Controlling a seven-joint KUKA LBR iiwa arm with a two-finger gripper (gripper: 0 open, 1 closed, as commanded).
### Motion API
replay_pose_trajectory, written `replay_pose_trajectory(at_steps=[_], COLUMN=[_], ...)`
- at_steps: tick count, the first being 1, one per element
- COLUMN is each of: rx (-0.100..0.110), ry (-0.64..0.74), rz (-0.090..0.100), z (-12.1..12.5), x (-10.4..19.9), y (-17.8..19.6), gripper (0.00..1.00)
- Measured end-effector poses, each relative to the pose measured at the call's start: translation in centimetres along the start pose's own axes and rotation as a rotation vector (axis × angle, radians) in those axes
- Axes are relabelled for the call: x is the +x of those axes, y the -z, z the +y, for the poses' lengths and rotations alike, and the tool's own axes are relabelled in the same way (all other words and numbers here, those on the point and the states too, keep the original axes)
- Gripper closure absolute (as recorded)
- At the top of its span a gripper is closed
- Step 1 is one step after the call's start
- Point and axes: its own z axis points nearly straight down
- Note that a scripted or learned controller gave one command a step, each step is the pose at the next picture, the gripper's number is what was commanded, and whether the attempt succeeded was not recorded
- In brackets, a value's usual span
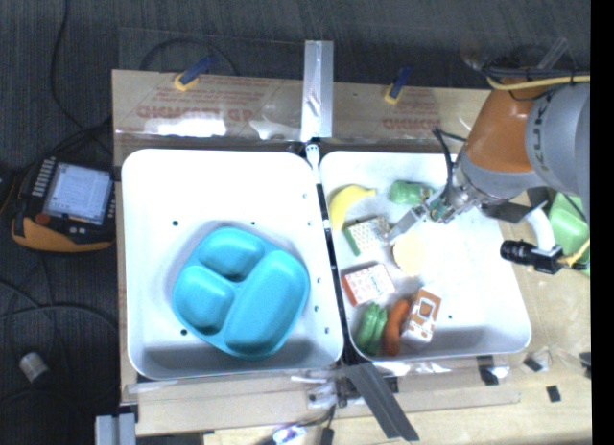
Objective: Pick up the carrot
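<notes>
The carrot (395, 326) is a short orange piece lying near the front wall of the right bin (480, 280). It rests between a green vegetable (370, 319) on its left and a small orange-and-white box (423, 313) on its right. My gripper (401, 223) reaches in from the right and hangs over the middle of the right bin, well behind the carrot and apart from it. It hovers beside a checkered item (363, 235) and just above a pale round piece (410, 254).
A banana (345, 201) and a green item (408, 191) lie at the back of the right bin, and a red-checkered box (367, 283) sits mid-left. The left bin (153, 194) holds a blue divided tray (240, 290). The grey and orange arm (508, 146) overhangs the right bin's back right corner.
</notes>
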Motion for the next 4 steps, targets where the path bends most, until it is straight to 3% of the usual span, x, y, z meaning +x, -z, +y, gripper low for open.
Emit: replay_pose_trajectory(at_steps=[1,2,3,4], rx=[0.007,0.006,0.003,-0.003], ry=[0.089,0.142,0.142,0.094], rz=[0.003,0.003,0.006,0.0], z=[-5.3,-4.1,-4.0,-1.6], x=[0.1,4.2,4.3,1.5], y=[7.5,-1.2,-0.4,-1.7], gripper=[0.0,0.0,1.0,1.0])
